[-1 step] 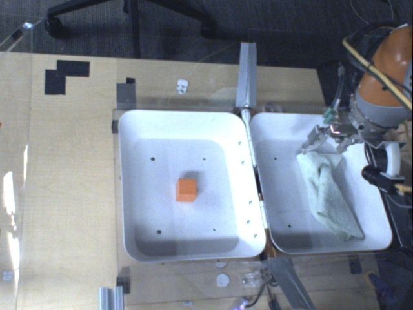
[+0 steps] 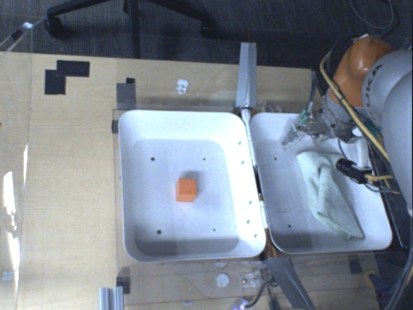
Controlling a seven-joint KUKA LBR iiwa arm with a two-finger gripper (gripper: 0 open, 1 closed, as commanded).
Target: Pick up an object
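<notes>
The two-finger metal gripper (image 2: 302, 126) sits low over the far edge of the right-hand shallow white plastic bin (image 2: 279, 192), toward its far right corner. It is small and cluttered with cables, so I cannot tell whether it is open, closed or gripping anything. Behind it the grey arm with the orange band (image 2: 361, 76) fills the bin's far right corner and runs off the frame edge.

Just beside the gripper, on its near side, a crumpled pale grey-white cloth (image 2: 328, 196) lies in the same bin. Its long axis runs from under the gripper toward the bin's near right corner. Its far end reaches right up to the gripper, but whether they touch is hard to make out, since the pale cloth blends into the white floor.

The small orange cube (image 2: 186, 190) rests well apart, near the middle of the left-hand shallow white plastic bin (image 2: 135, 186), across the divider.

The cloth looks the likelier target: it lies directly nearward of the gripper, so a short drop would meet it.
</notes>
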